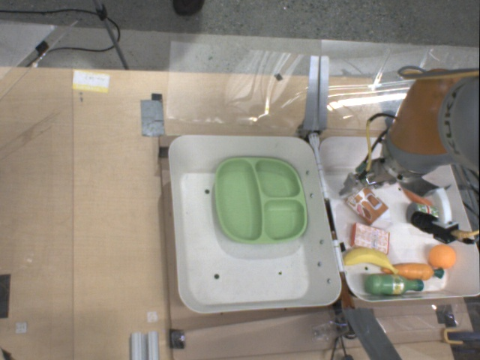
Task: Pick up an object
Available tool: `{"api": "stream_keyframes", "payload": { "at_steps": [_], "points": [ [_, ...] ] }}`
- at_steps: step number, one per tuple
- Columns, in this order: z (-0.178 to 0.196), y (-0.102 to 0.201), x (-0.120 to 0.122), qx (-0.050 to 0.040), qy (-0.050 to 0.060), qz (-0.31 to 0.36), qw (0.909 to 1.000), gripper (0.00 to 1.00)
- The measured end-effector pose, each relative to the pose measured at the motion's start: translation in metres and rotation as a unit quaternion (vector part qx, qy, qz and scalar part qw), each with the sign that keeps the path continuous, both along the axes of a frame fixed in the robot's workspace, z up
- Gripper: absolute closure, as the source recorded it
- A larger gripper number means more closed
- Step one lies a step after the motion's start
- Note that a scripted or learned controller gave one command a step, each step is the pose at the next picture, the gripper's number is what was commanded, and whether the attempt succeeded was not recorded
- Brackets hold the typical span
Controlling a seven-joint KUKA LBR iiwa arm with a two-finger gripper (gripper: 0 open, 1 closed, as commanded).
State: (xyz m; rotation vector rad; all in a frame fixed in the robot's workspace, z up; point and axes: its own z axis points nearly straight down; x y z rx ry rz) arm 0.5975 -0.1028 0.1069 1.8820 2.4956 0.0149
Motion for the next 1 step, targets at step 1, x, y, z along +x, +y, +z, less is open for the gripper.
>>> {"api": "stream_keyframes", "payload": {
  "at_steps": [1],
  "points": [
    [0.0859, 0.0497, 0.0253, 0.0016, 0.005, -0.066, 0.9978, 1.00]
  ]
}}
